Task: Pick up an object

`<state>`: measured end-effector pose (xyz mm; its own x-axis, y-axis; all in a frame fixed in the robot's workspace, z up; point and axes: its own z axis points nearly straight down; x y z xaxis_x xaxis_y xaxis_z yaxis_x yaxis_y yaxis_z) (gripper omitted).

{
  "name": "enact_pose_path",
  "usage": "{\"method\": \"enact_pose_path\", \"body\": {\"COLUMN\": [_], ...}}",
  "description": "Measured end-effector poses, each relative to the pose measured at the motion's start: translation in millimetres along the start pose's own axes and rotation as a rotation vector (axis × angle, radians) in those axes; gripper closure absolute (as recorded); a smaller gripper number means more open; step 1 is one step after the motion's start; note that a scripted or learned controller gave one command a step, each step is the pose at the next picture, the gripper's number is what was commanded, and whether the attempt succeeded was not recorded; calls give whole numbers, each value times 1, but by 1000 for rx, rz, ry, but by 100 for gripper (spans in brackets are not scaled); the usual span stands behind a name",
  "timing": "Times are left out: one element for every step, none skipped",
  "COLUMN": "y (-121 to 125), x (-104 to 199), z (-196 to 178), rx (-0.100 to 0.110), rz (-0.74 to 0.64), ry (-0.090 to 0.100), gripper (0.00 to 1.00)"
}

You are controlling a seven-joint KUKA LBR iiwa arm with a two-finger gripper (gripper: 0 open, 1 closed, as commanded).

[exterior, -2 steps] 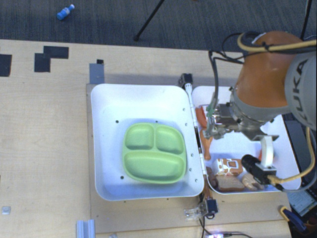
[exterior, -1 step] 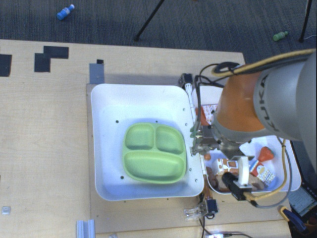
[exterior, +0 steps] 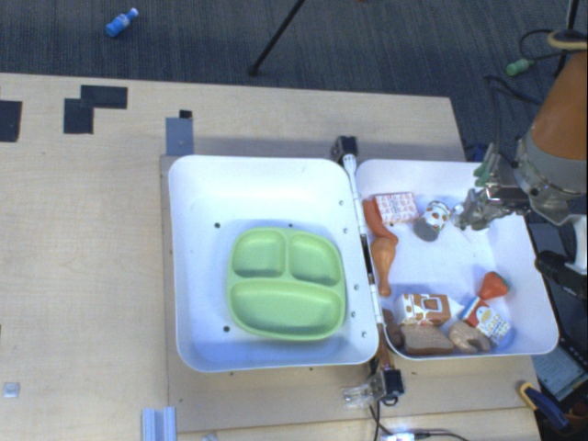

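Gripper (exterior: 471, 211) low in the right bin (exterior: 540, 263), near its far right corner; degree of opening not discernible. Nearest candidate: small grey-and-white round object (exterior: 431, 220), just beside the gripper on the side of the bin's middle. Centre over it, descend squarely and close slowly; likely to roll on the smooth white floor. Avoid the crowded near edge. In the left bin (exterior: 197, 246), a green divided plate (exterior: 287, 283). Underneath, pale wooden bench (exterior: 83, 274); beyond, dark carpet (exterior: 202, 16).
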<state>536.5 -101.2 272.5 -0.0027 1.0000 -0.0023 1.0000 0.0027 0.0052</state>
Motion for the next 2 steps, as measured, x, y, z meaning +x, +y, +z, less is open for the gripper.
{"method": "enact_pose_path", "body": {"y": [0, -45], "x": [1, 32], "z": [1, 89], "rx": [2, 6], "rz": [-2, 0], "ry": [2, 3], "gripper": [0, 0]}}
